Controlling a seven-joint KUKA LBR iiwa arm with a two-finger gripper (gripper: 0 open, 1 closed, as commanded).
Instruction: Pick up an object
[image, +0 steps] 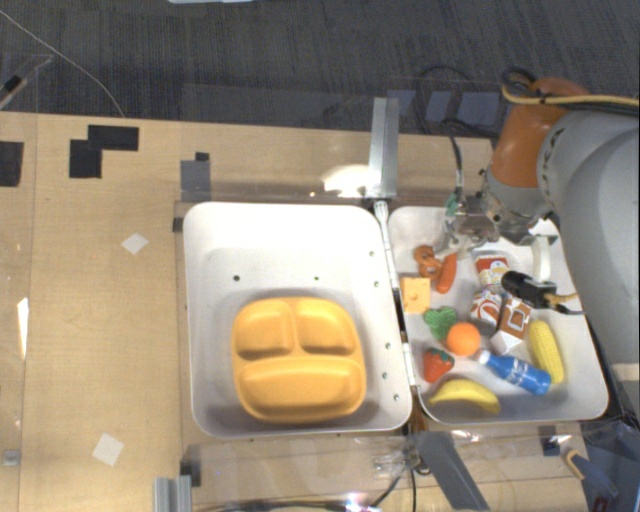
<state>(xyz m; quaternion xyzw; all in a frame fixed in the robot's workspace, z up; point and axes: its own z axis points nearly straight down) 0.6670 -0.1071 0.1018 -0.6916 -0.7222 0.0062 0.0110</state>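
Gripper (462, 232) just above the small orange-red plastic carrot (446, 272), finger state indiscernible; crowded neighbours risk a glancing, failed grasp.

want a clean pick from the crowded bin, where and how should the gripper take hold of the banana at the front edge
Take the banana across its thick middle, coming straight down from above. It lies flat along the right bin front wall, long axis left to right, so fingers should close front to back. The strawberry and blue bottle crowd its back side, leaving little room there; likely workable, but tight.
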